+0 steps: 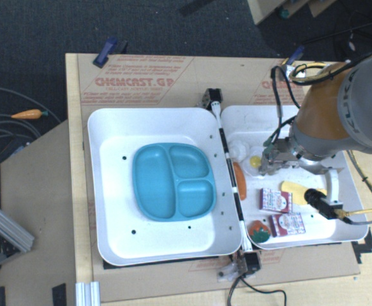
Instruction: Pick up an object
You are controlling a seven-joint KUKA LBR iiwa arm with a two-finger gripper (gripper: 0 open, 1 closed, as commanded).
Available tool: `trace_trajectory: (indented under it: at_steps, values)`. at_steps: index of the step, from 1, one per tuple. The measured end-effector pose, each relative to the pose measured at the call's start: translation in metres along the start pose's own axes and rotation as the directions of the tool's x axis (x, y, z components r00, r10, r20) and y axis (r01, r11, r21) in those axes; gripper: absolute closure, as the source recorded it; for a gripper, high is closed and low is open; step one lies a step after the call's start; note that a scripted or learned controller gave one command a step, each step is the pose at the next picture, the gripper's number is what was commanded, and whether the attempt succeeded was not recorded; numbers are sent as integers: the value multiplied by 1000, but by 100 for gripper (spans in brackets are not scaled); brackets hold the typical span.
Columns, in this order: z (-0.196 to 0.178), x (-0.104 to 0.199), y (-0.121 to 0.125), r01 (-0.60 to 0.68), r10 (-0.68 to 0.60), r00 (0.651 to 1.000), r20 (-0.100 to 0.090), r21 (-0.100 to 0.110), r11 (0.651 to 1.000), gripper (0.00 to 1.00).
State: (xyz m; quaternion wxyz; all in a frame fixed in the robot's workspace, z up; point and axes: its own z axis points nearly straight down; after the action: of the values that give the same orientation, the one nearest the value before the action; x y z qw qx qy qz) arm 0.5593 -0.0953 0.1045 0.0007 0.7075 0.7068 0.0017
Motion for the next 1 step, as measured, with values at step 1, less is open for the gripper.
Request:
trace_trajectory:
  at_steps: [1]
  values:
    - [0,0,0,0,0,1000,0,1,1000,0]
